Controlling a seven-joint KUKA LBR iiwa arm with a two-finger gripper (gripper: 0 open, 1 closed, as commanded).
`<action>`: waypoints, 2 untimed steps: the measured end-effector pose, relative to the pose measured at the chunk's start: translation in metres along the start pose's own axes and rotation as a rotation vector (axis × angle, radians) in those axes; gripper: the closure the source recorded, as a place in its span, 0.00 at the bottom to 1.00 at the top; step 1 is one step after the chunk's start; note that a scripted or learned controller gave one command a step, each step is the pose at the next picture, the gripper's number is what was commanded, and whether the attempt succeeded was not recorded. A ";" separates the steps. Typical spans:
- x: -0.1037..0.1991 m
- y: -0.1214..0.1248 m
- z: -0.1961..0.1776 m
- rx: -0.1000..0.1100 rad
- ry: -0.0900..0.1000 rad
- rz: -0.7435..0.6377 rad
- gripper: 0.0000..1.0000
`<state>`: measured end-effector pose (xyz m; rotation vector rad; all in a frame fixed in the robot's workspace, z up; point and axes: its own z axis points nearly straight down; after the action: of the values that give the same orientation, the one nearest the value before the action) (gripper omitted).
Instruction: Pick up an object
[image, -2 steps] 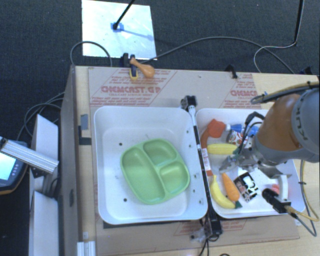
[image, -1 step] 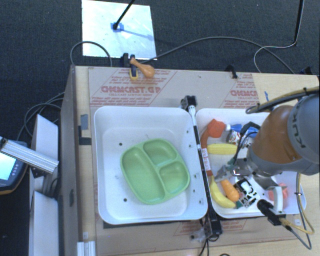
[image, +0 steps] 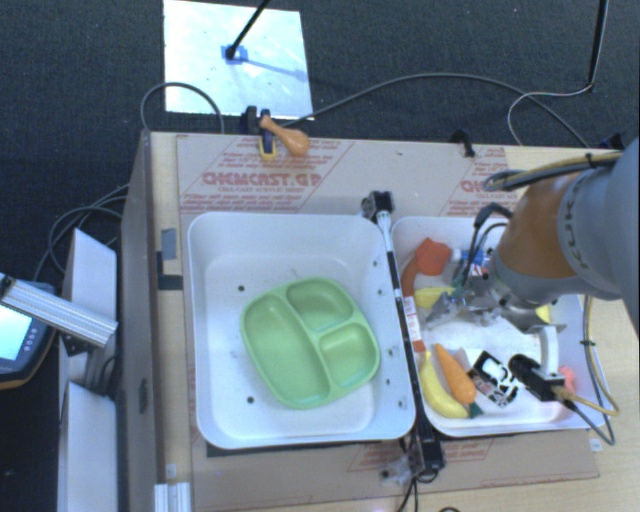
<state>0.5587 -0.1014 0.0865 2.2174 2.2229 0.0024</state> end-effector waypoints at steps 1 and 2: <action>0.004 0.075 0.004 0.019 0.003 0.004 0.00; 0.004 0.077 -0.007 0.011 0.001 -0.002 1.00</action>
<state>0.6353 -0.0974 0.0938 2.2216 2.2305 -0.0092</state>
